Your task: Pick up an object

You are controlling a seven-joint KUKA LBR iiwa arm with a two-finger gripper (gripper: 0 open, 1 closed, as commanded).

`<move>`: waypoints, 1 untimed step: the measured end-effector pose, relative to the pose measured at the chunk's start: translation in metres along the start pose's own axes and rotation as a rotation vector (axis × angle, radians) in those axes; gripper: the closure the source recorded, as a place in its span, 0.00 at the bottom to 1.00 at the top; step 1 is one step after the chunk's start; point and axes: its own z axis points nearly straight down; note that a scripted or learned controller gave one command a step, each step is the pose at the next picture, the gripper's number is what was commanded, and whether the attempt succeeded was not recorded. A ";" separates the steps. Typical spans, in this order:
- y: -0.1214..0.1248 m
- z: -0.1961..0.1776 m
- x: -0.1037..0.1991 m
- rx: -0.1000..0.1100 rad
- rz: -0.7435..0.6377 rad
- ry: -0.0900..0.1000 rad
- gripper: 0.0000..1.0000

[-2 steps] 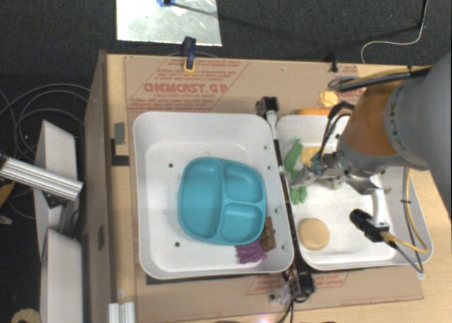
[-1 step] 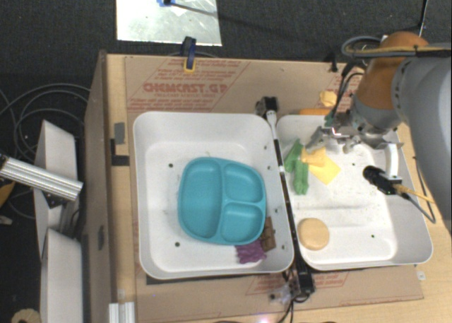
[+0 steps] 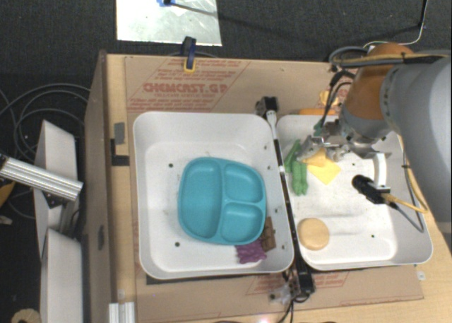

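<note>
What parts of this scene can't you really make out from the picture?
- Gripper: the arm's grey wrist covers it in the camera view.
- Yellow piece: its top hidden under the wrist.
- Brown item: tucked behind the blue plate, too small to identify.
- Purple item: blurred.

A robotics lab: a grey arm (image 3: 417, 102) over two white bins (image 3: 152, 194) on a cardboard-topped counter (image 3: 176, 85), loose cables (image 3: 35, 102) on dark carpet (image 3: 49, 18).

Smooth, glossy plastic forms the teal divided plate (image 3: 222, 201) and both white bins (image 3: 159, 138); the surface (image 3: 183, 85) beneath is matt brown printed cardboard.
</note>
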 end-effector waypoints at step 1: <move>-0.051 -0.003 -0.038 0.005 0.009 0.000 0.00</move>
